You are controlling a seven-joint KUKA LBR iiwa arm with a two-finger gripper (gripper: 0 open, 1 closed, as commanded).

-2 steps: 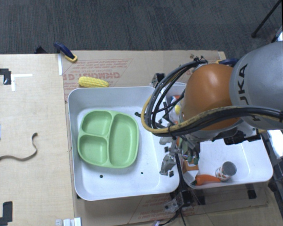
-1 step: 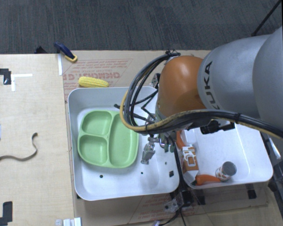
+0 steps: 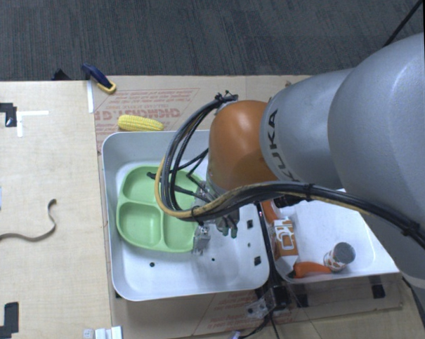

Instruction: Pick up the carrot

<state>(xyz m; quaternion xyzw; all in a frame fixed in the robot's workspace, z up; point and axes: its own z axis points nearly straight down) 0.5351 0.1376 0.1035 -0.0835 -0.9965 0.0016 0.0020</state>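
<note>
The carrot (image 3: 312, 269) is orange and lies near the front edge of the right bin (image 3: 355, 226), pointing left. My gripper (image 3: 214, 233) hangs low over the left bin (image 3: 175, 279), at the right edge of a green divided plate (image 3: 145, 212). That puts it well to the left of the carrot, with the wall between the bins in between. Nothing is visibly held. The bulky grey arm and its orange band (image 3: 243, 146) hide the back of both bins.
An orange and white box (image 3: 283, 234) lies along the right bin's left wall, just behind the carrot. A small round can (image 3: 341, 254) sits right of the carrot. A yellow corn cob (image 3: 140, 123) lies on the cardboard behind the left bin. Cables loop around the wrist.
</note>
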